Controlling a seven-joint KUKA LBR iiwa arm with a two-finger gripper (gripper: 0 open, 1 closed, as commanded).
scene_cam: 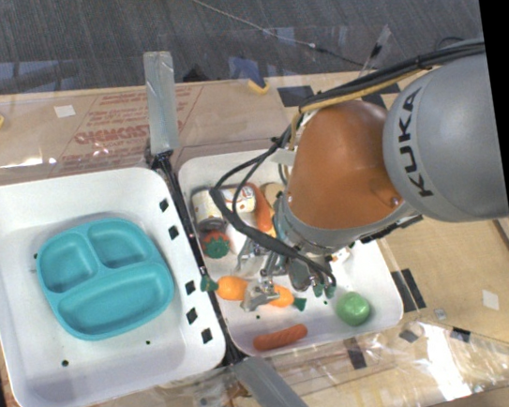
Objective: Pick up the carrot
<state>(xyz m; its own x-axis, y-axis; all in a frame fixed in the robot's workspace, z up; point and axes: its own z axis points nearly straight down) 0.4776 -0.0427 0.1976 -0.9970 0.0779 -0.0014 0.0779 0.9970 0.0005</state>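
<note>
In the right bin [379, 274], a small orange carrot [282, 299] with a green tip lies on the floor near the front. My gripper [263, 287] hangs low directly over its left end, reaching down from the orange-banded wrist [340, 171]. The gripper's metal parts overlap the carrot, so contact is unclear. A second orange piece [231, 288] with a green end lies just left of the gripper, near the bin's left wall. The arm hides the back right part of this bin.
A red sausage [279, 338] lies at the right bin's front wall and a green ball [353, 308] to its right. A small can [206, 207], a round toy [216, 244] and an orange-red item [263, 208] sit further back. The left bin [10, 282] holds a teal divided plate [104, 277].
</note>
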